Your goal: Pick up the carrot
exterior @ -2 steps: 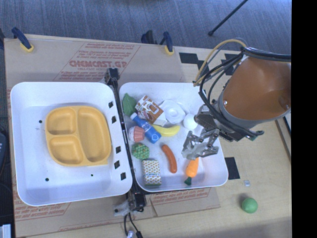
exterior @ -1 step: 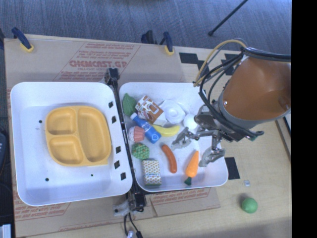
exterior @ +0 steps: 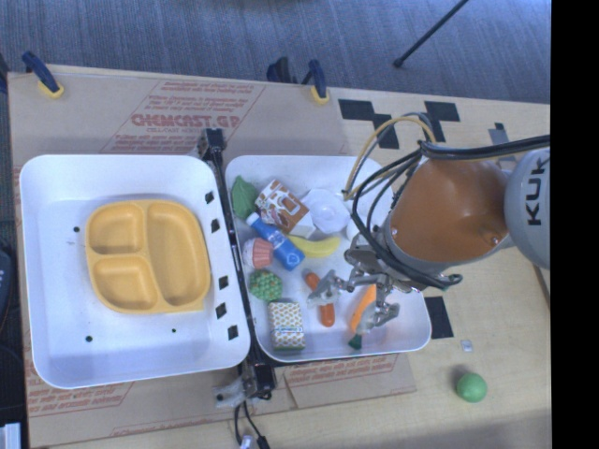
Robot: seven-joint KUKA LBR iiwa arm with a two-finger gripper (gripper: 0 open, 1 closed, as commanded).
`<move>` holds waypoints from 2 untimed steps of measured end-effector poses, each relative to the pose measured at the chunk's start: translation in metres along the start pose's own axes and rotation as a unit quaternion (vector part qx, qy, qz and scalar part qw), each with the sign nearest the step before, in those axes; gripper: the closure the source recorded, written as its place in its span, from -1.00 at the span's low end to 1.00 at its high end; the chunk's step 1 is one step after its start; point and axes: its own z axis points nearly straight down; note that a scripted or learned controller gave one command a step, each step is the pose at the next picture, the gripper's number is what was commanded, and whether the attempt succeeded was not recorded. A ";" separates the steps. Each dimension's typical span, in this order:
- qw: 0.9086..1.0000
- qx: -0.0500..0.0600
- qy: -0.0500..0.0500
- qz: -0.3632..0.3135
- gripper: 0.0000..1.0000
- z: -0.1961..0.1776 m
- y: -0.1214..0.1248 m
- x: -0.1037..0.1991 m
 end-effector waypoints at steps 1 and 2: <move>0.998 0.002 -0.001 -0.056 -1.00 0.043 -0.028 0.012; 0.998 0.001 -0.001 -0.057 1.00 0.033 -0.028 0.011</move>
